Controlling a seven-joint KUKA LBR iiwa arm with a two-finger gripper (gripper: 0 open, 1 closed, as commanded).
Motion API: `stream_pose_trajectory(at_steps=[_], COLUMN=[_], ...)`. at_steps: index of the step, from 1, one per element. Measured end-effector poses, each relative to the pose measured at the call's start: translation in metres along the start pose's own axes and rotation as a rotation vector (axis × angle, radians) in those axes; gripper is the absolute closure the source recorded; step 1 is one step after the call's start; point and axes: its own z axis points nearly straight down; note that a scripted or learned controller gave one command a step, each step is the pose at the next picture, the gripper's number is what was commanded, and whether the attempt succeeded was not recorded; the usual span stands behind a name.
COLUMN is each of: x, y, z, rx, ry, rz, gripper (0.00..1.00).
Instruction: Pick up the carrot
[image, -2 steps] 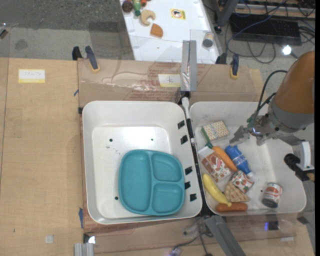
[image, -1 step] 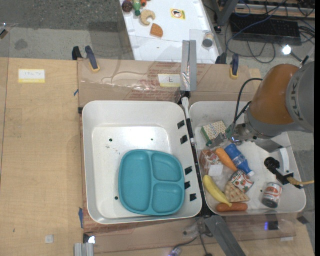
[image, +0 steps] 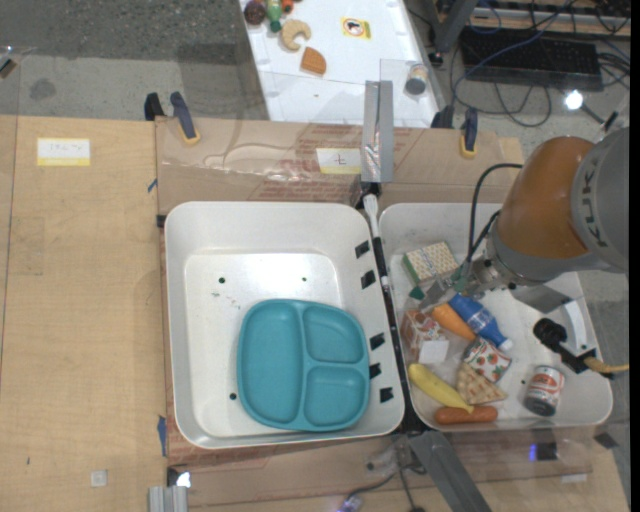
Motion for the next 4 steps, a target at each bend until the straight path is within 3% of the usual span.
stream_pose_trajectory(at_steps=[1,2,3,4], x=[0.012,0.014,0.014,0.003], y=[-0.021,-0.019,-0.019,-0.04], z=[0.0,-0.01,-0.009,0.014], rx=[-0.001,-0.004,-0.004,0.028], ry=[0.0,0.007,0.007,0.031], rz=[-0.13,-0.13,-0.129,-0.108], gripper=[0.0,1.0,0.0,0.0])
